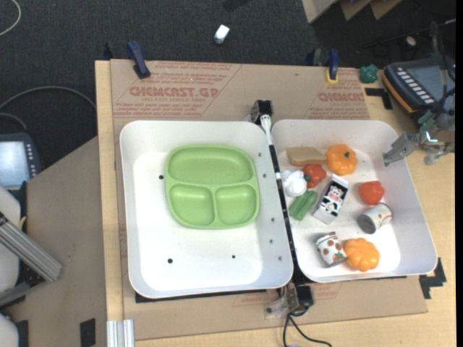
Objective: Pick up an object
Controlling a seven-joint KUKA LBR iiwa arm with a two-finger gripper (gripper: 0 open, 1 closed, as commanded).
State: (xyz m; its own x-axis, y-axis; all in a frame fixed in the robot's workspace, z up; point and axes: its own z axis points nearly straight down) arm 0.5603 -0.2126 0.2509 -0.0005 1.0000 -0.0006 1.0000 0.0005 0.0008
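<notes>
The right bin (405, 194) holds a jumble of small items. At its back lie a brown bread slice (305, 155), an orange pumpkin (341, 159) and a red tomato (314, 173). A white ball (294, 184), a green cucumber (304, 204) and a black-and-white carton (333, 197) sit in the middle. Further right are a red pepper (371, 191) and a tipped grey cup (375, 217). A spotted mug (329, 249) and a second orange pumpkin (362, 254) lie at the front. My gripper (414, 149) hovers over the bin's far right rim, open, with nothing between its fingers.
The left bin (145, 215) bears a green divided plate (213, 186). A black ridge (278, 194) separates the two bins. Blue clamps (137, 58) pin the cardboard base at the back. A handheld controller (416, 85) rests beyond the right bin.
</notes>
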